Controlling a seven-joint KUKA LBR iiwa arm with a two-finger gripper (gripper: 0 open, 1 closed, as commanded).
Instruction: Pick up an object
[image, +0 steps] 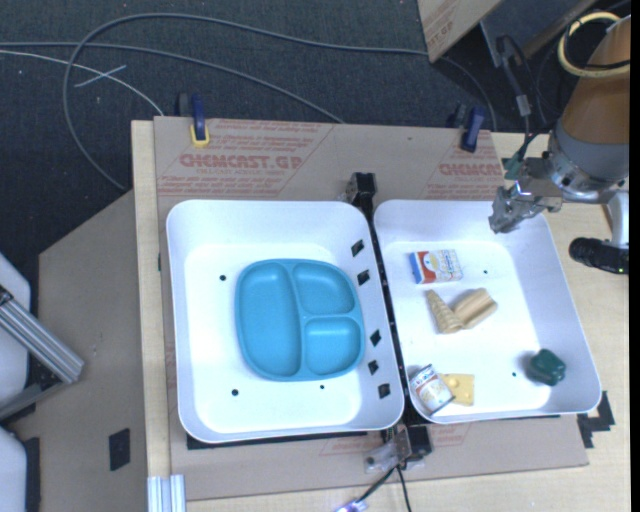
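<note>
over the far right corner of the right bin (566, 300): the hand (512, 213), hanging from the grey arm (590, 110) with its orange band. too small and blurred to tell whether open or closed; nothing seen between the fingers.

inside the right bin, well apart from the hand: a small red, white and blue carton (435, 266) near the far left side, flat on the floor. just below it, a tan piece of bread (462, 309), lying at a slant. near the front edge, a small can (431, 389) on its side, touching a yellow wedge of cheese (460, 387). in the front right corner, a dark green block (547, 367), alone.

in the left bin (190, 290): a blue divided plate (298, 318), three compartments, flat in the middle.

under both bins: the tabletop (250, 150), with blue clamps (199, 119) at the far edge.
</note>
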